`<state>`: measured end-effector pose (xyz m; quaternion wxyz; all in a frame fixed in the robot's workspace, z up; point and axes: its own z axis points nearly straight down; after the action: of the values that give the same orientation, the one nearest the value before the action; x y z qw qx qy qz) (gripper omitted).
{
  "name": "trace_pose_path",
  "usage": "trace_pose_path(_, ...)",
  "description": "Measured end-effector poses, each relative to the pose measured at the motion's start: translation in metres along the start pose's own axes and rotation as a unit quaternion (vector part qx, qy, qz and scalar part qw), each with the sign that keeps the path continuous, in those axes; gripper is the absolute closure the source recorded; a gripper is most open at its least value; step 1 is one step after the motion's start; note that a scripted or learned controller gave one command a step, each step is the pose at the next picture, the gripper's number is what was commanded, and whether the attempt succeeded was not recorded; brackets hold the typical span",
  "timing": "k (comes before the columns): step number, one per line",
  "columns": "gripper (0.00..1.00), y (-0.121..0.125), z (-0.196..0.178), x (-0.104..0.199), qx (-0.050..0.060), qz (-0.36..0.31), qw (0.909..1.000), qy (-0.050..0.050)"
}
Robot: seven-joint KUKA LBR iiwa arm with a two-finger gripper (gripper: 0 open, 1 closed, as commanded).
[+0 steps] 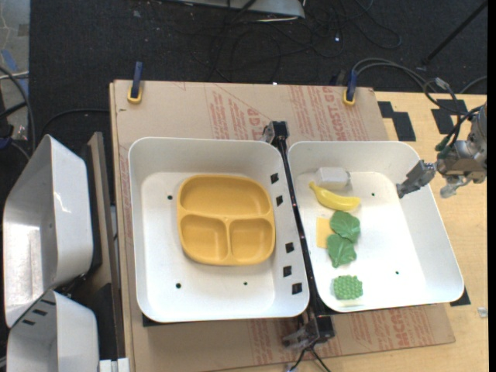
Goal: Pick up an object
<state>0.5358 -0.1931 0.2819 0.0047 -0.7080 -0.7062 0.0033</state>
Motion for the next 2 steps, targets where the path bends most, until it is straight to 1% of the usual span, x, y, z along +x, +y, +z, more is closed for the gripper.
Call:
trace_pose_path(1, 0.0, 0.002, -0.006, 0.001, -0.006, -0.002, 1.0, -0.001)
trace_pose_path(2, 0.0, 0.002, 0.038, -0.005, -0.005, 0.0, 1.0, -0.001)
